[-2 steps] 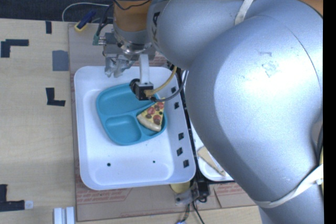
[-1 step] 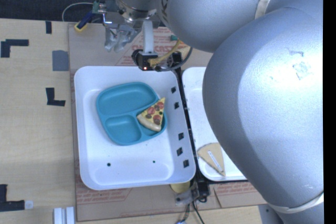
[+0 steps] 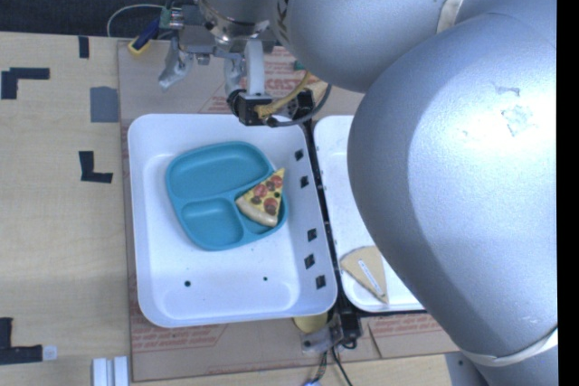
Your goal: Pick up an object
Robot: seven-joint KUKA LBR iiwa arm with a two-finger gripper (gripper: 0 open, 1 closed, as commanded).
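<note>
**Nothing lifted yet: pick not begun**

Camera view: my gripper (image 3: pixel 210 68) hangs spread and bare above the left bin's (image 3: pixel 149 221) far rim. The pizza slice (image 3: pixel 263 200) lies on the blue tray (image 3: pixel 213 194) inside that bin. Descent, grasp and lift all remain, I judge.

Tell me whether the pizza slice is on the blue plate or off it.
On it. The pizza slice lies in the right compartment of the blue divided plate, its crust toward the plate's lower right rim, inside the left bin.
</note>
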